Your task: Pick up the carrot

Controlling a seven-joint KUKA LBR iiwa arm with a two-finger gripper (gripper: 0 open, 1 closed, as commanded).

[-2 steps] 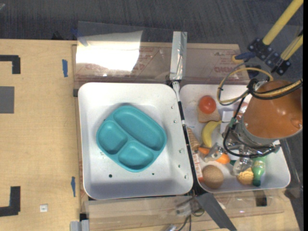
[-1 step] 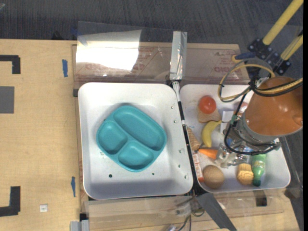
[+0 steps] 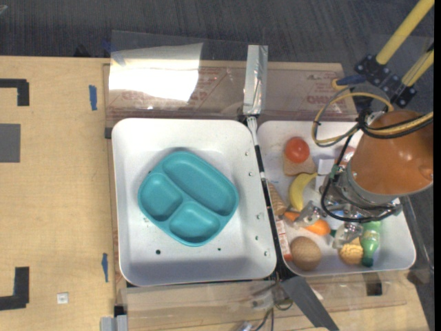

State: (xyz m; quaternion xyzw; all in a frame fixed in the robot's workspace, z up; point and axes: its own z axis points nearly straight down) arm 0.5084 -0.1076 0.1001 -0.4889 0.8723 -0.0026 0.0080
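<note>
The two bins (image 3: pixel 138 254) are white. A teal plate (image 3: pixel 187 196) lies in the left one. In the right one are a red tomato (image 3: pixel 298 148), a yellow banana (image 3: pixel 299 189), an orange carrot (image 3: pixel 313 227), a brown potato (image 3: pixel 306 252) and a green bottle (image 3: pixel 370 243). The arm's band (image 3: pixel 396 154) is orange.

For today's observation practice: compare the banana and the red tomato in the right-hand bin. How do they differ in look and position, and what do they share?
Colour: the banana is yellow; the tomato is red-orange.
Shape: the banana is long and curved; the tomato is round.
Position: the tomato sits nearer the bin's far edge; the banana lies below it in the view, closer to the gripper and carrot.
Shared: both lie in the right bin.
</note>
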